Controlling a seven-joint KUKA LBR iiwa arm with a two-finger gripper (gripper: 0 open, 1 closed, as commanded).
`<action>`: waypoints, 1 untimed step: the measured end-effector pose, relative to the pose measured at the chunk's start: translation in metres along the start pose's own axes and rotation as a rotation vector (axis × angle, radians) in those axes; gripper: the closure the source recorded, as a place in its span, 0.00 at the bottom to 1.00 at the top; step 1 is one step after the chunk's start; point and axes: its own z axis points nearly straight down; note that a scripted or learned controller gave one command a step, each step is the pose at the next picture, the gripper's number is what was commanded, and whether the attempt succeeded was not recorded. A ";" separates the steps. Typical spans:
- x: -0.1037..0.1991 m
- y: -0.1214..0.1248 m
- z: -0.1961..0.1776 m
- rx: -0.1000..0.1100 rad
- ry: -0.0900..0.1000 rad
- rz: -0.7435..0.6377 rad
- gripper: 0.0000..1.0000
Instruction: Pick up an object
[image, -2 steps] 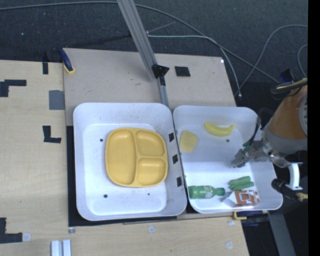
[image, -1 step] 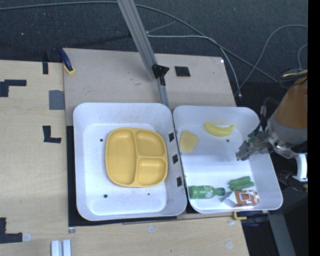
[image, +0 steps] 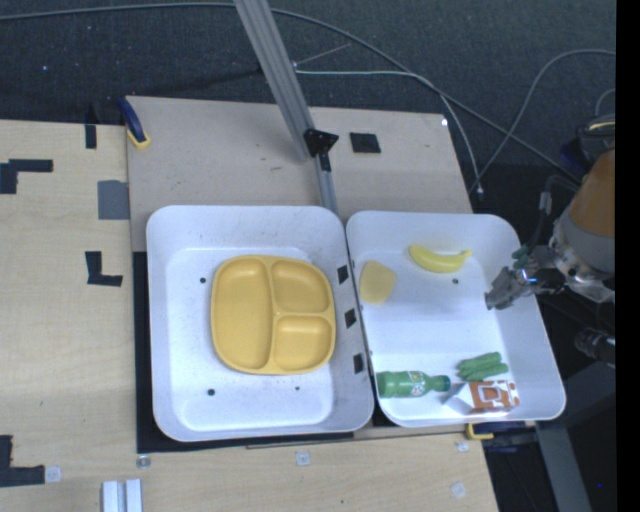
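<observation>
- Camera view: a yellow divided plate (image: 272, 313) lies in the left bin (image: 165, 300), away from the picking side.
- 5 candidates lie in the right bin (image: 528, 340): yellow disc (image: 377, 282), banana (image: 439, 258), green bottle (image: 411, 382), green pods (image: 481, 365), orange-and-white carton (image: 491, 396).
- The gripper (image: 503, 293) hovers at that bin's right rim, holding nothing visible; its opening cannot be judged.

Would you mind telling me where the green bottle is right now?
The green bottle lies on its side near the front edge of the right bin, left of the green vegetable and the orange-and-white carton.
</observation>
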 end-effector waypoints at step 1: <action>-0.002 0.004 -0.043 0.000 0.000 0.000 1.00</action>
